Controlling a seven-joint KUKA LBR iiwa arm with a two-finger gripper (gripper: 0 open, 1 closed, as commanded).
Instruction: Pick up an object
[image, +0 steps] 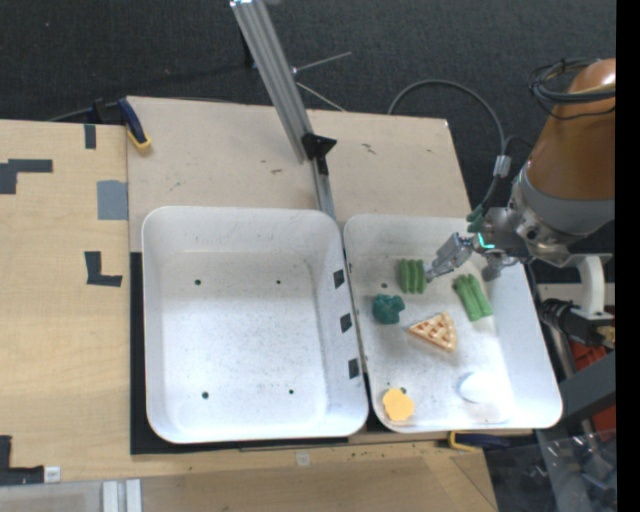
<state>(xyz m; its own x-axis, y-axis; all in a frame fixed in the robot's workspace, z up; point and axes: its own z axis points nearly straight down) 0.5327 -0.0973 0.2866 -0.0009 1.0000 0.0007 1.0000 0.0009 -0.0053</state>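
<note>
The gripper (468, 258) hangs over the right bin (520, 400) with its two fingers (447, 257) spread apart and nothing between them. A green ridged block (472, 298) lies just beside and below the fingertips, towards the bin's near side, its long axis running roughly near-to-far with a slight slant. Left of that block sits a second green ridged piece (411, 275), then a dark teal lump (388, 307). A waffle wedge (434, 331) lies nearer than the block, a white round piece (480, 386) and an orange piece (398, 404) nearer again. I judge the block the likeliest target. No readable writing anywhere.
</note>
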